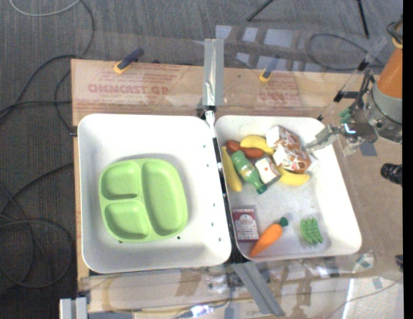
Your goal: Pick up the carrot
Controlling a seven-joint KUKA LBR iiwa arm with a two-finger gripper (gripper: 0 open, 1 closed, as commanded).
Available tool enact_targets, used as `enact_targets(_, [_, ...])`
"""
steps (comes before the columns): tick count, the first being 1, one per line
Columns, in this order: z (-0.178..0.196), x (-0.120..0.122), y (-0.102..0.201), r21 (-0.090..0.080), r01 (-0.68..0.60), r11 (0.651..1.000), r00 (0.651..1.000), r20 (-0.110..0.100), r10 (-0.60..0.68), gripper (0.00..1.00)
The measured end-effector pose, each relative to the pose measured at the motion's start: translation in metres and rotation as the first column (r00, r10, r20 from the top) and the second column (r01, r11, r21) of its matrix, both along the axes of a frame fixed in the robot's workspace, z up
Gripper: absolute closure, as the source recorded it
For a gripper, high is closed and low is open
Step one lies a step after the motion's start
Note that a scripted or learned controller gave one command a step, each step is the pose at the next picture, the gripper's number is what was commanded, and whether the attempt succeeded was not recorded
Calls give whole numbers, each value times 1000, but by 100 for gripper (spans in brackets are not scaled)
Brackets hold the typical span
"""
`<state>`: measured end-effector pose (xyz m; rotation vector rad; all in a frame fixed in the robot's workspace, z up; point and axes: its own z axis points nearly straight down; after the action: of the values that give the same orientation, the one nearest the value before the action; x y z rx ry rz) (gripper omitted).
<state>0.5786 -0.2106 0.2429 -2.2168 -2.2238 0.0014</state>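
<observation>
The carrot (268,237), orange with a green top, lies at a slant near the front edge of the right bin (339,198), between a small red packet and a green pea pod. My gripper (324,137) hangs over the bin's far right corner, well away from the carrot and close to a white and red carton. Nothing shows between its fingers.
A heap at the back of the right bin holds a banana (296,178), a green bottle (248,171), a corn cob (231,171) and the carton (289,148). Red packet (245,223) and pea pod (311,231) flank the carrot. The left bin holds a green divided tray (143,199).
</observation>
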Motion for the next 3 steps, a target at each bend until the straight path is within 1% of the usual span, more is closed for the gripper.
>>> enact_targets(1, [-117,-79,50,1,131,991,991,-4,-131,0])
enact_targets(2, [-56,-94,43,-3,451,892,892,-3,-451,0])
enact_targets(3, [-133,-95,80,-1,364,931,931,-2,-364,0])
